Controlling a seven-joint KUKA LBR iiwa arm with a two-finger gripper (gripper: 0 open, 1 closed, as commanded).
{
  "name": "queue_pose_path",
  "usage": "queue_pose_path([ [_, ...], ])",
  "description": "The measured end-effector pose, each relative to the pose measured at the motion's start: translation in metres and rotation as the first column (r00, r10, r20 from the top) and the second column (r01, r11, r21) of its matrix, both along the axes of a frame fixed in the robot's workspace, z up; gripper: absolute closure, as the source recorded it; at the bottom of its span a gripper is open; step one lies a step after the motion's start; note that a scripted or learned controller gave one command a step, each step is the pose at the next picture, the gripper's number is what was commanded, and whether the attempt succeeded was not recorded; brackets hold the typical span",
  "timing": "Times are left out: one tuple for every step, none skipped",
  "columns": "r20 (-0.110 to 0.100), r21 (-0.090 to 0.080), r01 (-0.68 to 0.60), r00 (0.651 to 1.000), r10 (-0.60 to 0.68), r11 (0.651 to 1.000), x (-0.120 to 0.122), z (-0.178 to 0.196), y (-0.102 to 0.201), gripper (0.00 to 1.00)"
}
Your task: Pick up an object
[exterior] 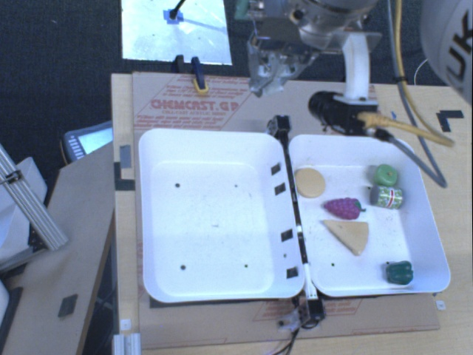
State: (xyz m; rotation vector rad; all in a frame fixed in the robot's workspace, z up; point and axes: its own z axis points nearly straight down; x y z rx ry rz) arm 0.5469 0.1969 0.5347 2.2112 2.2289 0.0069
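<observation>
The bench (126, 109) carries the two white bins edge to edge, the left bin (155, 220) bare inside apart from a few dark dots on its floor, the right bin (432, 235) holding every candidate. Above them the arm (325, 6) hangs over the far edge of the bench, beyond the bins' back rims, with the gripper (267, 78) high and pointing down near the seam between the bins. Whether that pincer is spread or closed I cannot tell from this angle; nothing shows between its tips.

Now the contents of the right bin, largest first. The yellow cheese wedge (349, 236) lies near the middle, its point towards the divider. Just above it sits the purple grape bunch (343, 208), and up towards the back left corner the flat tan disc (310, 183), like a cracker. Over by the right wall a small can with a green label (386, 197) lies on its side, a round green piece (385, 174) touching it from behind. Alone near the front right corner: a dark green pepper (399, 273).

Reading the play: this is the approach, no pick made yet. Next, the arm needs to swing forward over the right bin, settle on one item, and descend. The pepper, standing apart, looks the cleanest target.
</observation>
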Motion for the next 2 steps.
queue_pose_path([
  [-0.009,-0.003,0.000,1.000,0.000,1.000,0.049,-0.071,0.040,1.00],
  [0.004,0.001,0.007,1.000,-0.007,1.000,0.084,-0.010,0.037,1.00],
])
